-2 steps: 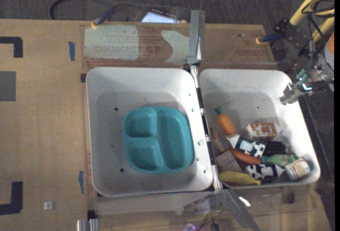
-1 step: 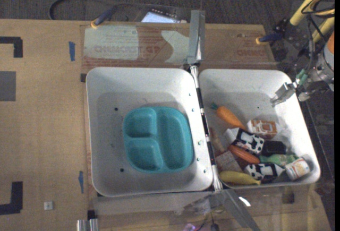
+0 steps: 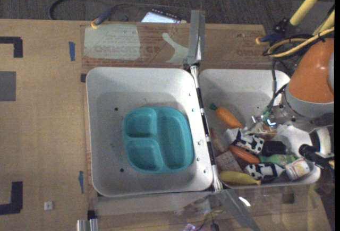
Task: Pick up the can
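Note:
A small pale can [image 3: 297, 168] with a coloured label lies on its side near the front right corner of the right bin [image 3: 241, 86]. My gripper [image 3: 265, 120] hangs low over the right half of that bin, behind and to the left of the can and apart from it. The grey arm with its orange band [image 3: 313, 78] comes in from the right and covers the bin's right wall. What lies directly under the gripper is hidden by it.
The right bin also holds a carrot [image 3: 229, 117], two cow-patterned items [image 3: 250, 142] [image 3: 265, 170], a red sausage shape [image 3: 244, 154], a banana [image 3: 239, 177], a black piece [image 3: 274, 147] and a green piece [image 3: 280, 159]. A teal divided plate [image 3: 158, 138] lies in the left bin [image 3: 106, 92].

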